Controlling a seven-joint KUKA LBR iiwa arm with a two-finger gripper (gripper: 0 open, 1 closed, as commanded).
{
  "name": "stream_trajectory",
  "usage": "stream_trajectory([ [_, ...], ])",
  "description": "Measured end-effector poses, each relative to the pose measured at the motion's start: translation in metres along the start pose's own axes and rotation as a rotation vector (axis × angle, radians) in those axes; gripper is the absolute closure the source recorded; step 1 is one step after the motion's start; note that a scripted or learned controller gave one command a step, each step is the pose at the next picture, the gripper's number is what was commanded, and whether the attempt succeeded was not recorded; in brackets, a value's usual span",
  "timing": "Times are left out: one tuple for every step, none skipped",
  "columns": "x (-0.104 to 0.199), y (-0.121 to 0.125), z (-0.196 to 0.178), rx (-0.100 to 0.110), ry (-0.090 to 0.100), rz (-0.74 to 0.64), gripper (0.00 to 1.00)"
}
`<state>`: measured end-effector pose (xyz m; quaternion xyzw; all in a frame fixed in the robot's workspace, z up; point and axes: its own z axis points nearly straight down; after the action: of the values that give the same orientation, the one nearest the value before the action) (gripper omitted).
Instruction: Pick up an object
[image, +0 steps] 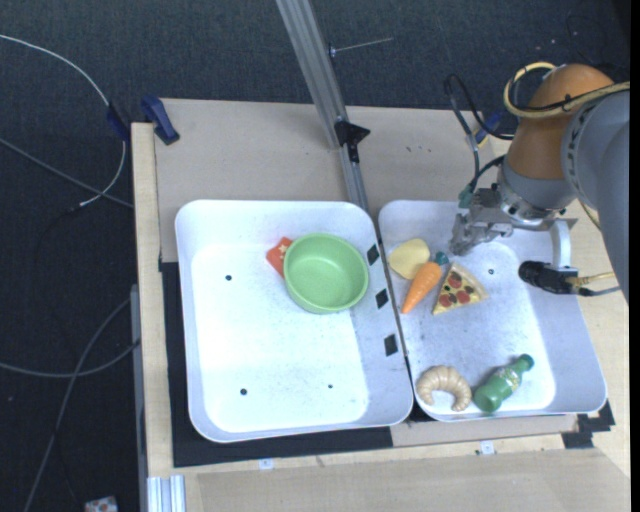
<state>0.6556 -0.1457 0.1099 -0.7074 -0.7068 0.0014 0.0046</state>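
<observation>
The hand (465, 238), its grip state not discernible, is poised just at one o'clock of the pizza slice (458, 289), whose long axis runs one-to-seven.

pale wooden bench (250, 150), two shallow white bins side by side on a black mat (180, 440), left bin (270, 390), right bin (560, 370), blue clamp (158, 118) at the bench's far left corner, slanted metal rail (325, 90) crossing the far edge
</observation>
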Motion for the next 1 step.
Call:
stream_trajectory([
  [0.0043, -0.002, -0.0675, -0.02, -0.005, -0.002, 1.0],
])
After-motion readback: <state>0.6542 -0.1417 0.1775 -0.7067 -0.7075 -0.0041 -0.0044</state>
